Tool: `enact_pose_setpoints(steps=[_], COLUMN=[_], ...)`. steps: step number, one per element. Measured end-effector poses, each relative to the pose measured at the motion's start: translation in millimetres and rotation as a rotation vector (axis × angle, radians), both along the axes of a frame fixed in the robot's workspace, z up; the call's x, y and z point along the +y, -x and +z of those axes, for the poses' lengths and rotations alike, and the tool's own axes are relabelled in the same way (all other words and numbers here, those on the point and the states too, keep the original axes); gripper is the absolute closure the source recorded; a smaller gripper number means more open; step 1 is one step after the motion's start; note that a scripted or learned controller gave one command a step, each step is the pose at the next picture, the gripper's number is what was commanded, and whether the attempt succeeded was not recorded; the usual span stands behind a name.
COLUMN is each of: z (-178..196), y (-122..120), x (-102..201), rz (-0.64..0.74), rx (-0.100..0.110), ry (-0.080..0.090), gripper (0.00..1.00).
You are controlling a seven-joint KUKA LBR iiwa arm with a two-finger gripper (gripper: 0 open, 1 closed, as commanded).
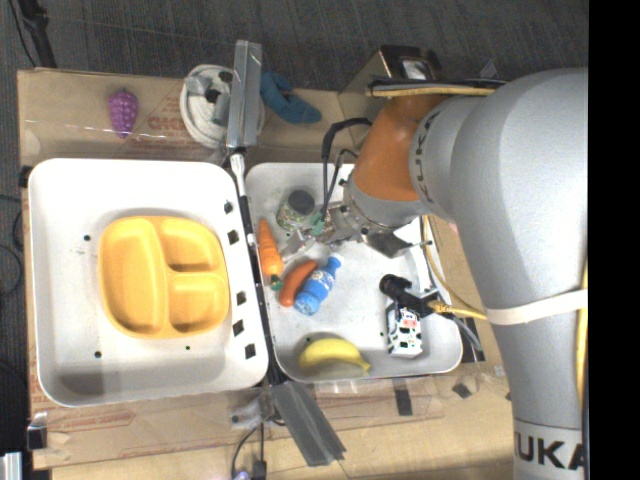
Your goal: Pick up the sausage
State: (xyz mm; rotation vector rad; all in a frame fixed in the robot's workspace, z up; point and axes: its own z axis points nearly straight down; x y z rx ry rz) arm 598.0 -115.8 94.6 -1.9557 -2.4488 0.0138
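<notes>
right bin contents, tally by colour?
Right bin:
Orange/red: 2 – carrot, sausage
Blue: 1 – bottle
Yellow: 1 – banana
Black and white: 1 – toy
Grey: 1 – round item under the gripper
Total: 6

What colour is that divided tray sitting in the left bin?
The divided plastic tray is yellow, plain with no pattern, seen clearly in the overhead camera view inside the shallow white left bin.

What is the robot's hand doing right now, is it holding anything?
Hand: low in the right bin, above the sausage; whether it is open, closed or holding anything cannot be told.
</notes>
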Motion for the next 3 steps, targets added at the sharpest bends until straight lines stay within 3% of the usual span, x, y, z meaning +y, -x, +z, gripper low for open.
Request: enact_pose_setpoints(steps=[1,2,3], z=[1,4,143], y=[51,52,16], x=[6,12,60], rz=[-0.015,-0.007,-0.102], rx=[-0.028,-0.009,-0.010], ry=[0.015,0.003,-0.002], gripper=[0.00,1.00,1.00])
